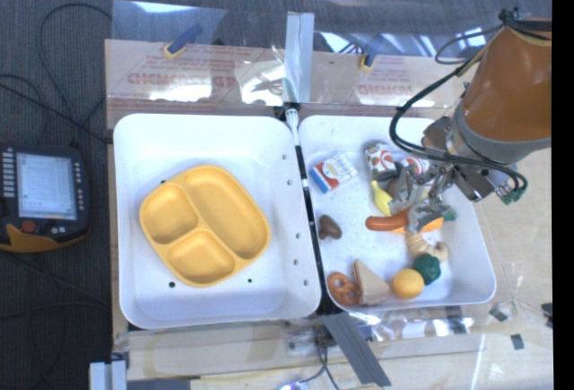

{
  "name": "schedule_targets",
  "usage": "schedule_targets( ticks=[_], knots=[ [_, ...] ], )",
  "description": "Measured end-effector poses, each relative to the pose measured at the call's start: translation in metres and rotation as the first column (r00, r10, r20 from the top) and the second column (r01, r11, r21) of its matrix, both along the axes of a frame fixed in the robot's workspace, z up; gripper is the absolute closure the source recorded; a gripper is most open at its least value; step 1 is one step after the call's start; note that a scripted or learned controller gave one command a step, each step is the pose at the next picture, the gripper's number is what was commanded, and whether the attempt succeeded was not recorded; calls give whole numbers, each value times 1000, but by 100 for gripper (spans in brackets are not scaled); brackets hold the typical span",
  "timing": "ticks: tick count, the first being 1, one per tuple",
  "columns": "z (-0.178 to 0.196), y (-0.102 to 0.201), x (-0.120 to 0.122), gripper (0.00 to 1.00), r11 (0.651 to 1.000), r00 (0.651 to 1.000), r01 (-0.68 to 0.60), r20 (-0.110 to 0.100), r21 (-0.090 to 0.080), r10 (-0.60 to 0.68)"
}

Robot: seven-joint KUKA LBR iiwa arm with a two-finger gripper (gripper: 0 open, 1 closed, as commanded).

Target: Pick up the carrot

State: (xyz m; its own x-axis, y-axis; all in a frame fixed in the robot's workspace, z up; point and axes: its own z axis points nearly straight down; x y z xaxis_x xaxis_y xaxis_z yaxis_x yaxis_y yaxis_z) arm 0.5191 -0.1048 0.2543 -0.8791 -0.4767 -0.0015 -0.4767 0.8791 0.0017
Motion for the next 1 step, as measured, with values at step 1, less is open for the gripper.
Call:
schedule_targets(
  ticks=[1],
  knots=[
    [-4,-86,-9,100,999,999,-35,-1,-1,35]
  ],
)
